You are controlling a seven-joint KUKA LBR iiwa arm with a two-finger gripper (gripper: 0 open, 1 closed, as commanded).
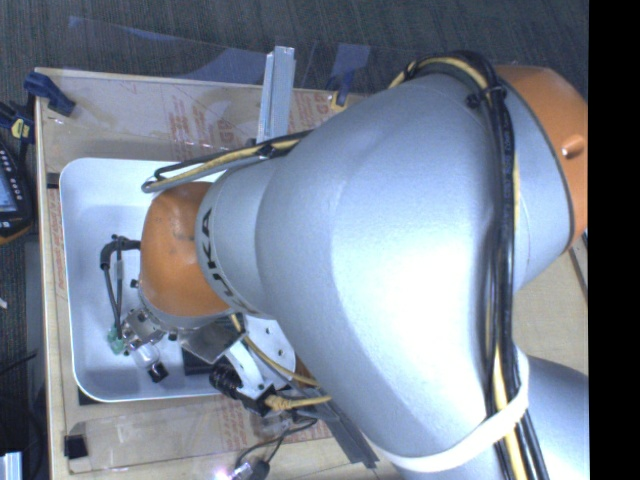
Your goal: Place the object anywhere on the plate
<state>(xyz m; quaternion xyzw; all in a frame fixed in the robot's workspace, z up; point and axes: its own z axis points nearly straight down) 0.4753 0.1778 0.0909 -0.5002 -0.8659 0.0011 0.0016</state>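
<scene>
One grey arm [400, 268] was over the bench. One white bin [85, 268] showed beneath it, and one orange band [175, 253].

The arm [400, 268] is reaching in from the right, lying over most of the worktop [150, 118]. Its wrist is hanging over the left bin [85, 268], which is sitting on the worktop. Cables [115, 288] are trailing left of the wrist, inside the bin.

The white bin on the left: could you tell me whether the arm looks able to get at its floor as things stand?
Probably yes. The arm already reaches over the white bin, its orange band above the bin floor and the tool low near the front left corner. Nothing visible blocks it, though the arm hides most of the bin.
</scene>
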